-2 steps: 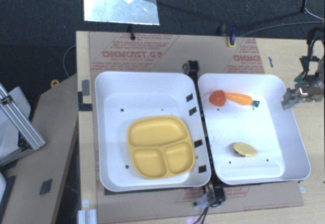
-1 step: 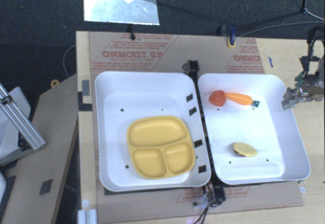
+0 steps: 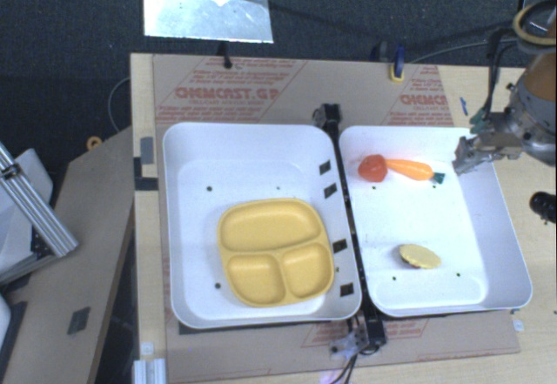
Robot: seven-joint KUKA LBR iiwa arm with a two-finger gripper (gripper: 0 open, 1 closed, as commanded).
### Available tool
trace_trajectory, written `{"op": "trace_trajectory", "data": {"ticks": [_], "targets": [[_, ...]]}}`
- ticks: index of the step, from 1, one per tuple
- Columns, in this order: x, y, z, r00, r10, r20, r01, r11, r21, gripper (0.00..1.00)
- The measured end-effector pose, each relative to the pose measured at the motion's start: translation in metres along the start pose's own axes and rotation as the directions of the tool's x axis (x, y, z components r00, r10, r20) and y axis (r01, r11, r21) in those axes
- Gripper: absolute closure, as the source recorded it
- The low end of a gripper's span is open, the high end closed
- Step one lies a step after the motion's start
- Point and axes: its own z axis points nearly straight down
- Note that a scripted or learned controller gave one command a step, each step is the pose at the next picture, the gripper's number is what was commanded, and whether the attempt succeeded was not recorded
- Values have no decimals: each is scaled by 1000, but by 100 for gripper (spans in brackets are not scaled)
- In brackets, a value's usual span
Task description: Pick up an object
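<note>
Camera view puts the pincer (image 3: 464,156) over the right bin's (image 3: 500,225) far edge, just beside the carrot (image 3: 409,169); whether it is wide or narrow cannot be told. Approach seems underway; next it must descend onto the carrot and close.

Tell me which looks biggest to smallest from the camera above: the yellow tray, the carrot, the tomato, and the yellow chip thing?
1. Yellow tray, by far.
2. Carrot.
3. Yellow chip, looking close to the carrot, so that order is unsure.
4. Tomato.
</note>
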Motion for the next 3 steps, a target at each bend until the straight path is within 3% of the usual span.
{"op": "trace_trajectory", "data": {"ticks": [3], "targets": [[144,73,42,1000,0,-1,0,1000,2,100]]}}
